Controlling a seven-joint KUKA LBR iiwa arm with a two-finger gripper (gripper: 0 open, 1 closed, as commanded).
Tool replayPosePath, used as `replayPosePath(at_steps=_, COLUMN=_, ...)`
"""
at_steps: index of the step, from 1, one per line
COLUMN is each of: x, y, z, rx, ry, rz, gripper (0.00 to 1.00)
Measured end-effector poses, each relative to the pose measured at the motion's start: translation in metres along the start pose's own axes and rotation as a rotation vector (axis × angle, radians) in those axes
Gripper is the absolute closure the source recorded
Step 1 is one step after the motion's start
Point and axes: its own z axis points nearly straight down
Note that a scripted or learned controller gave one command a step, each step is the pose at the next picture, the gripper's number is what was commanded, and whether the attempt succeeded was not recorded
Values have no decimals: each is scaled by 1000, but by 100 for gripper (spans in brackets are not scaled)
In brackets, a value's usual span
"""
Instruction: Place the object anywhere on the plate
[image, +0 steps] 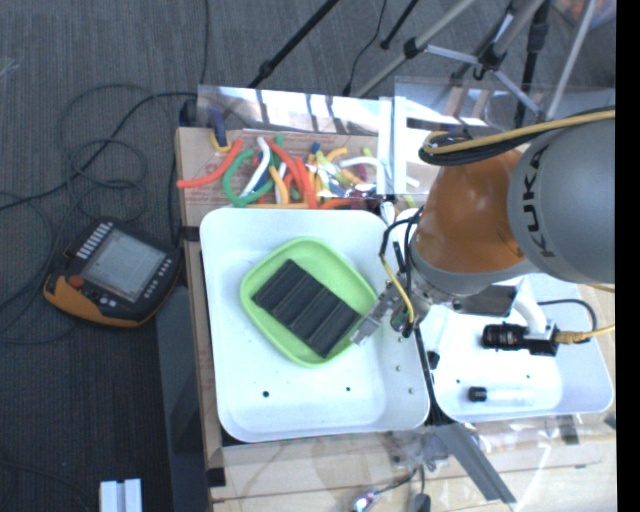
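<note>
Block (303, 306) lies on plate (262, 270) (gripper (366, 326) just beside).

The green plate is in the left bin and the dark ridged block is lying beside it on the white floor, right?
Not quite. The camera view shows the dark ridged block lying on the green plate, not beside it. The plate is indeed in the left bin.

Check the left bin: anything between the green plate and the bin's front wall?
Camera view: bare white floor of the left bin between the plate and the front wall, apart from a few small dark dots.
</note>
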Motion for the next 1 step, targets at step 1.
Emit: replayPosePath(at_steps=1, x=0, y=0, z=0, rx=0, ry=0, rz=1, gripper=0)
